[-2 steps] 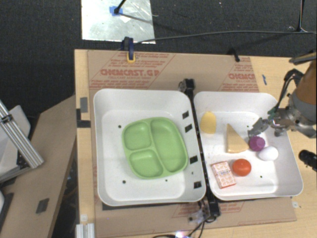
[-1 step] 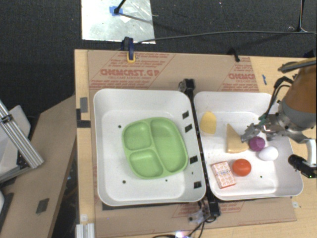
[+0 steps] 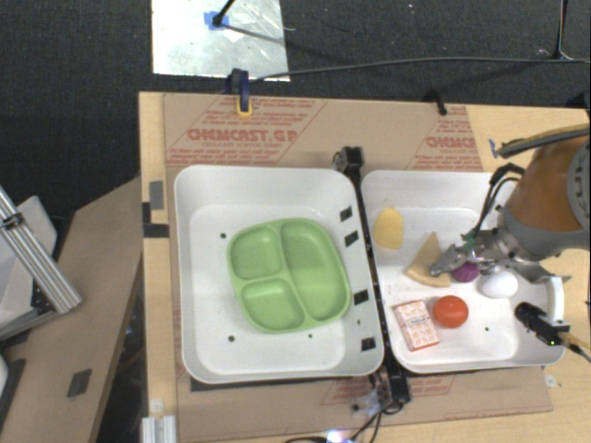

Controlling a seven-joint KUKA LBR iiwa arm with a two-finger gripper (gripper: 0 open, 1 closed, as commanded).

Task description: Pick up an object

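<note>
Fingers of the gripper (image 3: pixel 459 261) are sitting low in the right bin (image 3: pixel 443 192), pointing toward nine o'clock, and whether they are spread or pressed together I cannot tell, since the metal tip is blurring into the things around it. A purple piece (image 3: pixel 466 271) is lying right at the tip, seemingly touching it from five o'clock, though nothing is visibly pinched. The tan wedge (image 3: pixel 428 258) is lying just at nine o'clock of the tip, its long axis running from eleven to six. The white egg (image 3: pixel 500 284) is resting at four o'clock, the tomato (image 3: pixel 451 311) at six, the yellow piece (image 3: pixel 389 228) farther at ten, and the red card (image 3: pixel 416 325) at seven. The arm (image 3: pixel 552 201) is reaching in from three o'clock, wrist bent downward. The green tray (image 3: pixel 288 275) is sitting in the left bin (image 3: pixel 199 247), well apart. The purple piece looks like the nearest candidate for the grasp.
</note>
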